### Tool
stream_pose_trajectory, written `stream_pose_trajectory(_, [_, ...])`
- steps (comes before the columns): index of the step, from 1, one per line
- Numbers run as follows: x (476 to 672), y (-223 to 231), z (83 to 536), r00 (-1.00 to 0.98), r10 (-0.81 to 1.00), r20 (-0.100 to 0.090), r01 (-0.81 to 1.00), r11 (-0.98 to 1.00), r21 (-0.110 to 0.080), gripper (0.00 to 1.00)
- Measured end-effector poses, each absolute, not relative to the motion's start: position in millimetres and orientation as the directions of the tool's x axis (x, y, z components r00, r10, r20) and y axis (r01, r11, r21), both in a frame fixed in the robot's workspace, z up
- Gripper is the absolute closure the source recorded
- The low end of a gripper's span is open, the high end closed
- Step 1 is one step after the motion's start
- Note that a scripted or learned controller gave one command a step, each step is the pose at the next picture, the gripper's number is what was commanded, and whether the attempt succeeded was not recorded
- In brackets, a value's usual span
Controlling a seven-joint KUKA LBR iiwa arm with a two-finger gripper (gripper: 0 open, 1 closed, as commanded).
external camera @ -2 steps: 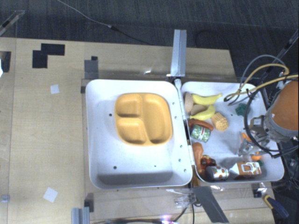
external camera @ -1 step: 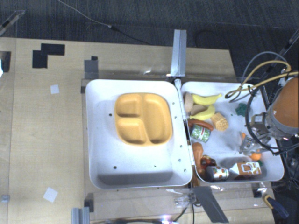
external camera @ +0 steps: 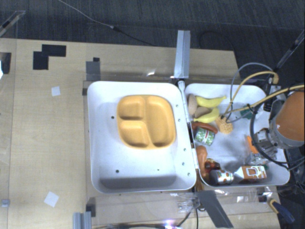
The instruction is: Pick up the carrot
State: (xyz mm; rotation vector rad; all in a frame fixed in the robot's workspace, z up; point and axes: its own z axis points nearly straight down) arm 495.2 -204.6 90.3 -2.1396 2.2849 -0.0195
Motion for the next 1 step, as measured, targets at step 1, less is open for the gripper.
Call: stream_pose_trajectory(1, [490.3,-205.4,119.8,-0.365,-0.931,-0.004,-0.931,0.365,-0.011,1.0])
